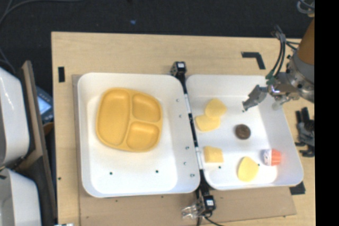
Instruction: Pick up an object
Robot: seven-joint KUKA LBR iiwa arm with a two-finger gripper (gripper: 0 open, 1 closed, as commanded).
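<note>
Nearest me, right bin (286, 129) holds yellow round piece (247, 169), yellow square (213, 154), orange-white item (270, 156), brown disc (242, 132), two yellow rounds (211, 115). Left bin (85, 129): yellow divided tray (128, 118). I see gripper (258, 97) over right bin's upper edge, fingers spread, nothing between them.

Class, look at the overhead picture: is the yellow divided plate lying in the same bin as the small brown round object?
No. The yellow divided plate lies in the left bin; the brown round object lies in the right bin.

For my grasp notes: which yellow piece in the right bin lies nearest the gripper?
The round yellow piece at the top, overlapping another; the rest lie lower, farther from the gripper.
</note>
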